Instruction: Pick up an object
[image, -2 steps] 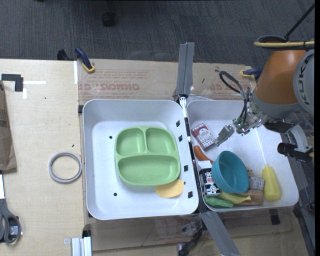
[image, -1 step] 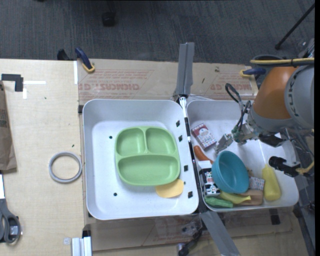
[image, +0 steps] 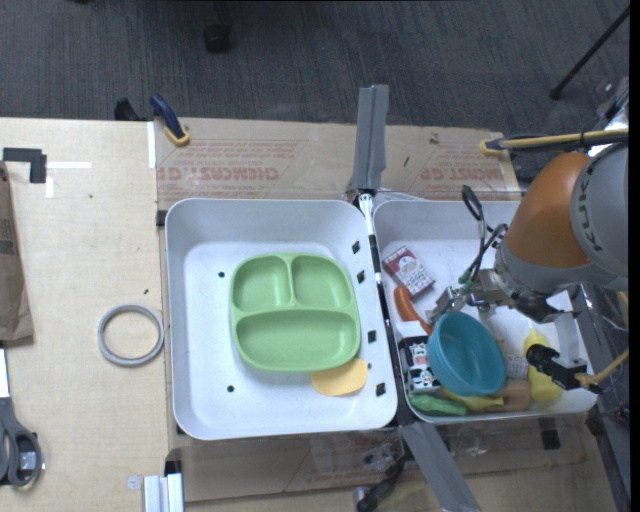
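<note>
At the near edge of the right bin (image: 575, 405) we see a crowd of small things: a green and a yellow piece along the near wall, a yellow toy (image: 545, 372) toward the near right corner, and a patterned black-and-white item (image: 420, 365) by the divider. Just beyond them sits the blue bowl (image: 466, 352), tilted on the clutter, and we judge it the likeliest thing to be picked. The gripper (image: 470, 293) hangs just past the bowl's far rim, so the bowl lies directly nearward of it; a short move toward the near edge and down would bring it onto that rim. Whether it is spread or closed we cannot tell, and nothing shows clamped in it. Farther in lie an orange piece (image: 404, 302) and a small red-and-white box (image: 407, 269). In the left bin (image: 190, 320) rests a green divided plate (image: 294, 311), a yellow disc (image: 340, 379) at its near edge.
</note>
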